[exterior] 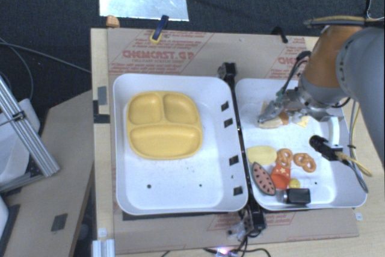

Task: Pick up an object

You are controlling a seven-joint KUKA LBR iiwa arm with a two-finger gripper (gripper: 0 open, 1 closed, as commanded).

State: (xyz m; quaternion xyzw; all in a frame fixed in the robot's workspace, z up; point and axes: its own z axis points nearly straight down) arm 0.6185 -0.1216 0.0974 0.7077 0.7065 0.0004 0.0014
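Note:
My gripper (272, 114) is low in the upper left part of the right bin (346, 195), its tip pointing left. A pale tan, bread-like piece (272, 124) lies right under the tip, touching or nearly touching it; whether it is gripped I cannot tell. In the front of the same bin lie a pale yellow oval (260, 154), two pretzels (284, 157) (305, 162), a watermelon-like slice (263, 178), a red piece (281, 177), a small yellow bit (294, 183) and a black block (299, 195). A small yellow scrap (302, 122) sits just right of the gripper.
The left bin (174, 189) holds a yellow divided plate (163, 124) in its upper half. The ridge between the two bins (238, 129) runs close to the left of the gripper. The arm (349, 63) comes in from the upper right.

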